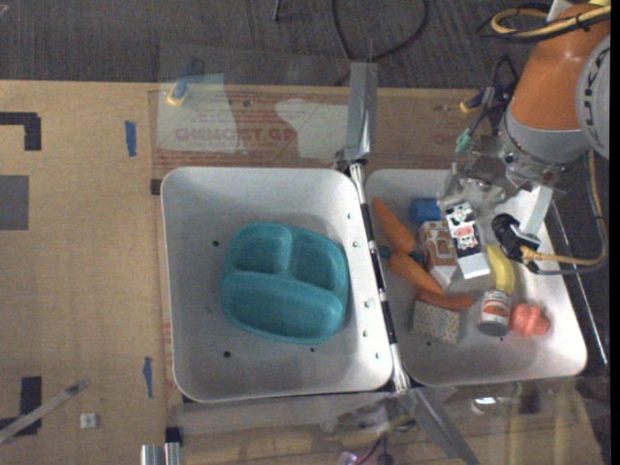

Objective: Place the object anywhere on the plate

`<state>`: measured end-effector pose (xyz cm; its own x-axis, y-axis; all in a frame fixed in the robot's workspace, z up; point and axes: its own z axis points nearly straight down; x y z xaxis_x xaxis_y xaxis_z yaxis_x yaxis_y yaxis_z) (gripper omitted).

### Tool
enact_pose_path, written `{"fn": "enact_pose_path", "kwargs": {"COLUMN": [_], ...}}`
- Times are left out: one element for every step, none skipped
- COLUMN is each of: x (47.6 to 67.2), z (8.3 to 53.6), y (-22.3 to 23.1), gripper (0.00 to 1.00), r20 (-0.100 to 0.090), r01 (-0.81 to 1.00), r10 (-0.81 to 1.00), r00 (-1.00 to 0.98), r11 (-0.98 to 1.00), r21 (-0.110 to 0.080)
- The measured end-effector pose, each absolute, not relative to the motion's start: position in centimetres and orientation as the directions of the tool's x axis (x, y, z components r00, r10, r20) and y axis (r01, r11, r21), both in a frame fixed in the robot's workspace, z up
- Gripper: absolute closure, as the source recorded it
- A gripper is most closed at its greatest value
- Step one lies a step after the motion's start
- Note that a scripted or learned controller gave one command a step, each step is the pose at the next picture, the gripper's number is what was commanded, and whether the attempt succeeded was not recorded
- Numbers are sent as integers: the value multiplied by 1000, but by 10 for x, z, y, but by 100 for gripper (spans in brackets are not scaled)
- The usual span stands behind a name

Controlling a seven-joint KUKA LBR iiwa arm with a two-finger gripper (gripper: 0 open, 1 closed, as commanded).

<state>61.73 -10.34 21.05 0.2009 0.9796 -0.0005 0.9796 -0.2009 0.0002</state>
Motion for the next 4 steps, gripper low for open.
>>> {"fn": "enact_pose_path", "kwargs": {"x": [601, 648, 623, 623], "z": [237, 283, 236, 237], "y": [-33, 2, 74, 74], "gripper": [100, 100, 100, 0], "r20": [0, -1, -1, -1], "r01": [992, 930, 951, 951], "r10": [992, 930, 951, 951], "r00": [127, 368, 310, 309], "r11": [-127, -368, -310, -309], "r21": [-2, 2, -4, -3]}}
